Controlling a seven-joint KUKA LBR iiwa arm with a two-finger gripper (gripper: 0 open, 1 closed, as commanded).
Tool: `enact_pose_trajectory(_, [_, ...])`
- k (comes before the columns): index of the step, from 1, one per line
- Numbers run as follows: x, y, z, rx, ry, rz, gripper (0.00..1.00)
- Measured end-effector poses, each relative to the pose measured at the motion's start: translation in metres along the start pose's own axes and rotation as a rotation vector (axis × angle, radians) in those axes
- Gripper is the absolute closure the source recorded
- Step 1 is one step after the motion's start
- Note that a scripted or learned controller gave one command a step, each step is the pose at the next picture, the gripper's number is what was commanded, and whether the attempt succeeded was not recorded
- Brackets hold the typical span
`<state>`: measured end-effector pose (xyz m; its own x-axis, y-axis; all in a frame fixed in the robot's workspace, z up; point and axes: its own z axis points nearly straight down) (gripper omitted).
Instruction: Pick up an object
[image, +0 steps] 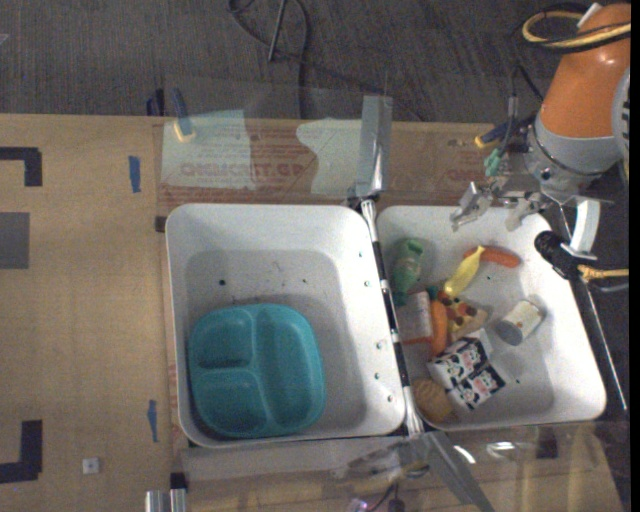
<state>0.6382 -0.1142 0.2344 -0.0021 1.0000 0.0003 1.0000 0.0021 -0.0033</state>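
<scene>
The pincer (497, 203) hangs over the far edge of the right bin (580, 395), carried by the grey arm with its orange band (590, 95) entering from the right. Its two metal fingers (470, 207) stand spread apart and nothing lies between them; the pincer is released.

Just below the pincer, inside the right bin, a yellow banana-shaped toy (466, 270) lies beside an orange carrot-like piece (501, 258); neither touches the fingers. To the lower left of the pincer, against the bin's inner wall, a green bottle (407, 265) lies tilted. Farther below, a cluster of small items includes an orange piece (440, 325) and a black-and-white patterned carton (467, 372), with a round tan biscuit-like object (434, 400) at the near edge. A small pale cylinder (520, 321) lies apart from the cluster, below and slightly right of the pincer.

Well to the left of the pincer, the left bin (200, 240) holds a teal divided plate (256, 370) in its near half. Both bins sit on the brown worktop (80, 300), which bears strips of blue tape (135, 173) and black corner marks (25, 165) far to the pincer's left. A black cable fitting (557, 250) hangs just right of the pincer.
</scene>
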Motion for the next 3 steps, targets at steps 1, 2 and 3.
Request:
enact_pose_trajectory(1, [0.006,-0.019,0.139,-0.004,-0.001,-0.084,0.0])
enact_pose_trajectory(2, [0.006,-0.02,0.13,-0.003,-0.001,-0.082,1.0])
enact_pose_trajectory(3, [0.031,-0.012,0.009,-0.002,-0.001,-0.042,1.0])
